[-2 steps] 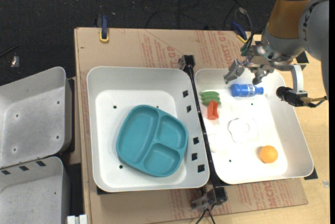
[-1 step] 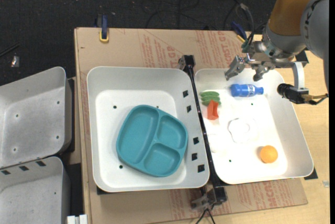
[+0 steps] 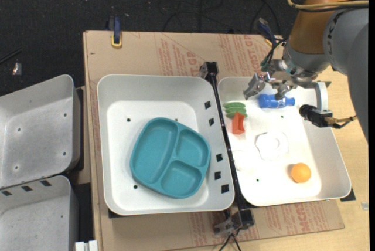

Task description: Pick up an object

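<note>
My gripper (image 3: 268, 89) hangs over the back of the right bin (image 3: 328, 144), its two fingers spread apart. Just below and to the right of the fingertips lies a blue object (image 3: 275, 102) on the bin floor; nothing is between the fingers. A green piece (image 3: 235, 108) and a red piece (image 3: 238, 123) lie by the bin's left wall. A white disc (image 3: 270, 145) rests mid-bin, and an orange ball (image 3: 300, 173) sits toward the front right.
The left bin (image 3: 117, 126) holds a teal divided plate (image 3: 170, 157). A black divider strip (image 3: 220, 126) runs between the two bins. Grey trays (image 3: 35, 126) sit off the bench at the left.
</note>
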You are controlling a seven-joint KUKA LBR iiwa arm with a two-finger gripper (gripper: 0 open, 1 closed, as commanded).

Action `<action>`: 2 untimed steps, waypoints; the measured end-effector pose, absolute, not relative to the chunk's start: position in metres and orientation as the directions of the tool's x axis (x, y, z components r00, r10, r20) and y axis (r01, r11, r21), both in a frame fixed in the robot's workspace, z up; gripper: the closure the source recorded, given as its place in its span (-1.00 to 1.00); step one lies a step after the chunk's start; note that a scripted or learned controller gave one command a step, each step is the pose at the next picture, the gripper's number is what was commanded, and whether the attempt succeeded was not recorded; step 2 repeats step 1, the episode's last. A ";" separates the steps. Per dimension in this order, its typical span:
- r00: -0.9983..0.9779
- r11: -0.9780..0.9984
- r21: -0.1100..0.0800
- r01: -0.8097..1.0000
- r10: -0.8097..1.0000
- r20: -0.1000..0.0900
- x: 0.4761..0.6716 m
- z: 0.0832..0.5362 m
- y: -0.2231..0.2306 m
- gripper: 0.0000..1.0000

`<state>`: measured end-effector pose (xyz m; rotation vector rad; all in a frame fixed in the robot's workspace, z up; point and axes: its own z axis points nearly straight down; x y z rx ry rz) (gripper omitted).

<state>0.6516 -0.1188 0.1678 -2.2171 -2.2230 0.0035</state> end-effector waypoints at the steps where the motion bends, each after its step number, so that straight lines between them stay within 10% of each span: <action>1: 0.000 0.000 -0.005 1.000 1.000 -0.001 0.659 0.116 -0.126 -1.00; 2: 0.000 0.000 -0.005 1.000 1.000 -0.001 0.659 0.116 -0.126 -1.00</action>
